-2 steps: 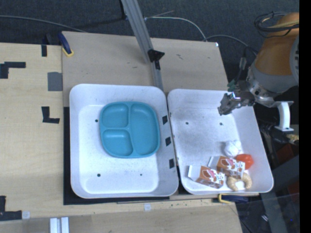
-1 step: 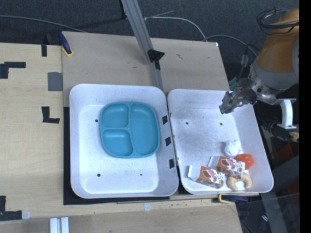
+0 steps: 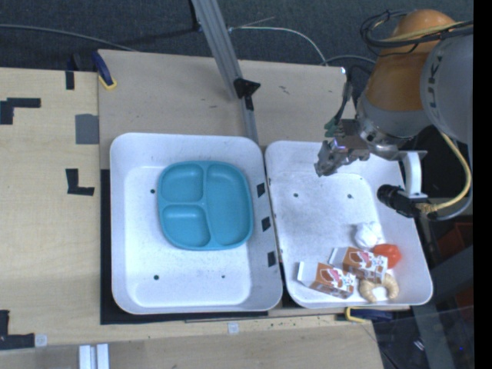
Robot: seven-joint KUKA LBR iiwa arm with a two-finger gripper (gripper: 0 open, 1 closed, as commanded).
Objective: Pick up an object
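Note:
My gripper (image 3: 329, 163) hangs over the far edge of the right bin (image 3: 323, 221), well away from the objects. These lie in that bin's near right corner: a white lump (image 3: 367, 234), a red piece (image 3: 388, 252), two brown and white packets (image 3: 364, 263) (image 3: 332, 279) and a tan pastry-like piece (image 3: 380, 287). Nothing shows between the gripper and the bin floor beneath it.
The left bin (image 3: 131, 221) holds a blue divided plate (image 3: 204, 204). A grey metal post (image 3: 223, 41) slants up from between the bins at the back. Cables (image 3: 430, 198) trail at the right of the arm.

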